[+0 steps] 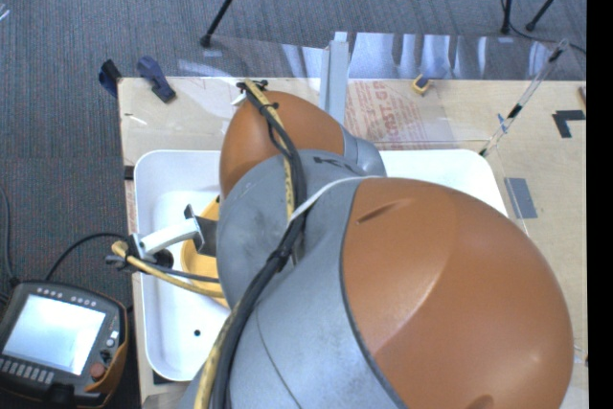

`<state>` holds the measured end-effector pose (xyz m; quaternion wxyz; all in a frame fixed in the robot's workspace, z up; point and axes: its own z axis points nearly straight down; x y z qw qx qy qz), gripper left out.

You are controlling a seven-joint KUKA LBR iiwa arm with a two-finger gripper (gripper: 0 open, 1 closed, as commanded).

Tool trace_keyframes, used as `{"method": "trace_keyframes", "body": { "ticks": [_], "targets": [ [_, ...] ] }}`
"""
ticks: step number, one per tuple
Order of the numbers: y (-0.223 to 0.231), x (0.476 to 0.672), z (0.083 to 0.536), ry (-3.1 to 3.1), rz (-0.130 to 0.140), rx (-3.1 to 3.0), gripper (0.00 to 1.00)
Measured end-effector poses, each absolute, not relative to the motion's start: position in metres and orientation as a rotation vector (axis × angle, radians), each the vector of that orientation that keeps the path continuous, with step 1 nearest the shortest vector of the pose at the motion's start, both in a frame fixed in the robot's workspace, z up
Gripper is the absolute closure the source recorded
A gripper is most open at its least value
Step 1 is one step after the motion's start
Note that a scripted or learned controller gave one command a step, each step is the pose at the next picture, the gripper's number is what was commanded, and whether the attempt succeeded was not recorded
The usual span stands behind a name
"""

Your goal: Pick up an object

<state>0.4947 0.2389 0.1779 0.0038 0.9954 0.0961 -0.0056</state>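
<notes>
Camera view
Arm (402, 292): seen spread over both bins, reaching into the left bin (158, 177).
Gripper: hidden beneath the arm; state cannot be told.
Object: a yellow thing (198, 261) is glimpsed at the left bin's middle, partly covered.

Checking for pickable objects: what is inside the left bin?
In the left bin, a yellow object shows beside a small dark speck. The arm covers the rest.
</notes>
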Motion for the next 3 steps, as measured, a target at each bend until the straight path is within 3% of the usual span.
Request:
{"method": "trace_keyframes", "body": {
  "ticks": [1, 2, 3],
  "targets": [
    [0.241, 0.573, 0.215, 0.350, -0.005, 3.118, 1.00],
    [0.237, 0.575, 0.219, 0.337, -0.018, 3.115, 1.00],
    [0.243, 0.612, 0.264, 0.312, -0.003, 3.123, 1.00]
  ]
}}
